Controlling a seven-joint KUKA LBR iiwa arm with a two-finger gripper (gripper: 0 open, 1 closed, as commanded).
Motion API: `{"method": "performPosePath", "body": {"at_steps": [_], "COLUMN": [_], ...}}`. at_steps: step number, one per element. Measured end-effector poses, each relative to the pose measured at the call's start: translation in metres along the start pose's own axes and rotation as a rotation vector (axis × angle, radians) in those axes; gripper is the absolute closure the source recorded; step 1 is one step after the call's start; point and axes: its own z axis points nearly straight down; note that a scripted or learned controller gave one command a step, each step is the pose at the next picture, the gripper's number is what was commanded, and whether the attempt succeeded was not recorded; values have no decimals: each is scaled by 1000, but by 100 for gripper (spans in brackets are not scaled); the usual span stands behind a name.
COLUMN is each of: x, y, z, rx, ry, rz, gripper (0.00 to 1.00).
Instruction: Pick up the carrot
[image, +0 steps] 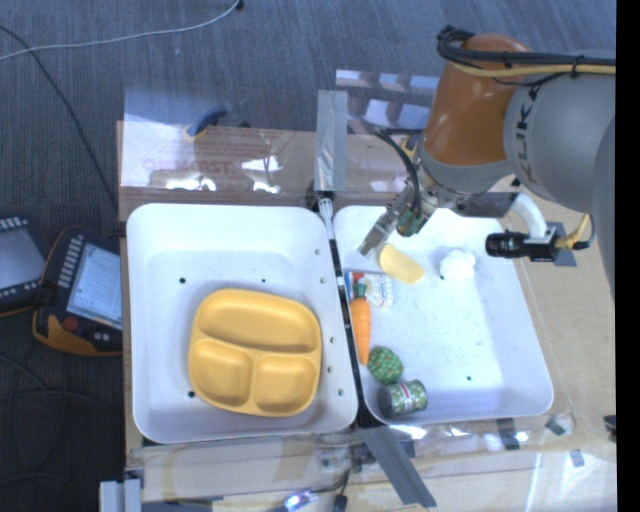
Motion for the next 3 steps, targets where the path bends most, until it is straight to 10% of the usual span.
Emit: {"method": "performPosePath", "body": {"at_steps": [1, 2, 3], "x": [81, 105, 133], "y": [42, 72, 41], "z": [38, -7, 39], "rx": [2, 3, 4], "ry": [4, 1, 4], "rz": [42, 357, 519], "gripper": [100, 100, 100]}}
